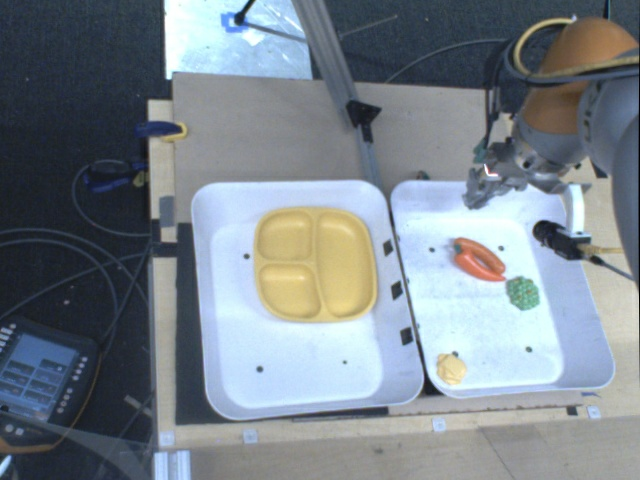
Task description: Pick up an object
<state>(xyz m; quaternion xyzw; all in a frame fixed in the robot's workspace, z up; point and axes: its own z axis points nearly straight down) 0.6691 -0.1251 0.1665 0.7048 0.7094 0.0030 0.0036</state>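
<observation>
From my station I see the brown desk (270,128) carrying two white bins side by side. On the floor at far left lie black cables (60,258) and a control pendant (35,368) with a lit screen. The left bin (300,368) holds a yellow plate (315,265) with three compartments, sitting flat in the upper middle. A grey pole (325,43) slants down from the top to the desk above the gap between the bins.

In the right bin (580,358) I count three small things. A pale yellow lump (452,369) sits at the near left corner, close to the rim. An orange-red pepper (479,259), long and glossy with a curved shape, lies near the middle of the bin. Just beside it, lower right, is a green knobbly broccoli piece (522,292), apart from the pepper.

The jaws (481,194) hang over the far edge of the right bin, above the pepper and apart from it. I cannot tell whether they are open or closed; nothing shows between them.
</observation>
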